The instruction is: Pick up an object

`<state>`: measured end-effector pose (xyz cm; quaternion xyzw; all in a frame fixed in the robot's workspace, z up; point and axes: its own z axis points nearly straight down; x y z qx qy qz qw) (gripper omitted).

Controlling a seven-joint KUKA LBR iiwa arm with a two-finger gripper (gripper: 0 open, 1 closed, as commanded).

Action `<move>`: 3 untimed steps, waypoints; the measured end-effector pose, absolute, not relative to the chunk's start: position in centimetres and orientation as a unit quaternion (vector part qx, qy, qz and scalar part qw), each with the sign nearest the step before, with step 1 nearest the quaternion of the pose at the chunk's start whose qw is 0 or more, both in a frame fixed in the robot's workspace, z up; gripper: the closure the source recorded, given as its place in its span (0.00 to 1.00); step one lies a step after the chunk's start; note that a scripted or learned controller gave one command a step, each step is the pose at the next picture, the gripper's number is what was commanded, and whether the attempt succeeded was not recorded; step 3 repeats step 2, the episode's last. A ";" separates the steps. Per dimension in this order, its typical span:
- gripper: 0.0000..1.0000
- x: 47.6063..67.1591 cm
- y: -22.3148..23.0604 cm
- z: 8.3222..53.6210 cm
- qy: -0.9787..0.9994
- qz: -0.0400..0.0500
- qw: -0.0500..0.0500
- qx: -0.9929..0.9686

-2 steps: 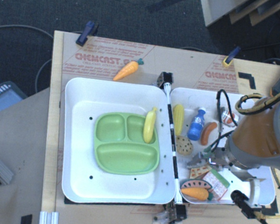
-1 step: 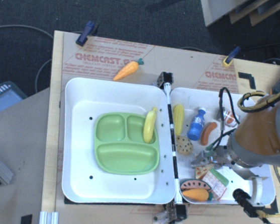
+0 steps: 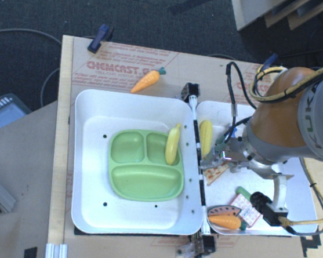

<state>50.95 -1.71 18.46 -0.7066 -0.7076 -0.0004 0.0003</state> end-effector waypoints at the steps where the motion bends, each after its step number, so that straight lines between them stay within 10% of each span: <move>1: 1.00 54.3 5.2 18.4 -0.707 0.000 0.000 -0.707; 3: 1.00 57.3 0.8 19.7 -0.707 0.000 -0.001 -0.707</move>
